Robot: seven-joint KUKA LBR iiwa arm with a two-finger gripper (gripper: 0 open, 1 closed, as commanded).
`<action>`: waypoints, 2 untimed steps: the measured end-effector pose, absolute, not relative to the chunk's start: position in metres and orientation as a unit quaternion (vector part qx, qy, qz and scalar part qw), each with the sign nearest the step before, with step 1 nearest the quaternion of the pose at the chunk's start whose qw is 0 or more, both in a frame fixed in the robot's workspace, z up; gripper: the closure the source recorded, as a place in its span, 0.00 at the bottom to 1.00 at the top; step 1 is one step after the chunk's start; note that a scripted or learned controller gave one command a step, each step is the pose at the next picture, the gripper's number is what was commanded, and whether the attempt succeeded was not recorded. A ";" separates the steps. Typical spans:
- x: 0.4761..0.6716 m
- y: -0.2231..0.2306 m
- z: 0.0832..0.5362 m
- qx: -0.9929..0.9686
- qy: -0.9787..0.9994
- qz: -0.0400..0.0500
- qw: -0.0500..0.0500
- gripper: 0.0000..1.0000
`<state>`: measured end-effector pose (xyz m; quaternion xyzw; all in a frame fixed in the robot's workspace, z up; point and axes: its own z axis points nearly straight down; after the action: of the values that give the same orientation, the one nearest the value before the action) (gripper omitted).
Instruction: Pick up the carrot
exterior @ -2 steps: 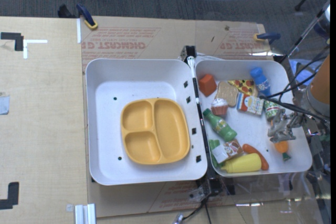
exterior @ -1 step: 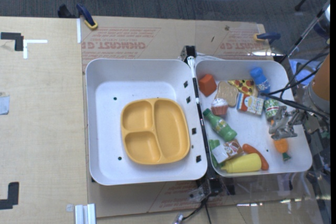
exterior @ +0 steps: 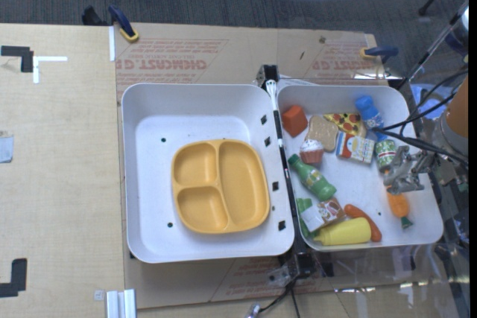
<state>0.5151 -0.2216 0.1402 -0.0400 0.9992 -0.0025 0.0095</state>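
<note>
The carrot [exterior: 399, 205] is a short orange piece with a green tip, lying near the right wall of the right bin [exterior: 428, 231], towards the front. My gripper [exterior: 405, 179] comes in from the right and hangs directly over the carrot's far end, so close that it looks to be touching it or just above it. The gripper's metal parts hide the carrot's upper end.
The right bin also holds a yellow banana [exterior: 345, 233], a long orange-red piece [exterior: 364, 219], a green bottle [exterior: 313, 177], a blue bottle [exterior: 367, 110], a can [exterior: 387, 154], a red block [exterior: 294, 119] and some packets. A yellow divided plate [exterior: 220, 185] lies in the left bin [exterior: 149, 123].
</note>
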 end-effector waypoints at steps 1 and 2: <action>0.518 -0.222 0.151 -0.040 0.999 -0.004 0.014 1.00; 0.525 -0.214 0.092 -0.220 0.976 0.001 0.002 1.00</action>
<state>0.5253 -0.2139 0.0919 -0.2199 0.9755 0.0011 0.0016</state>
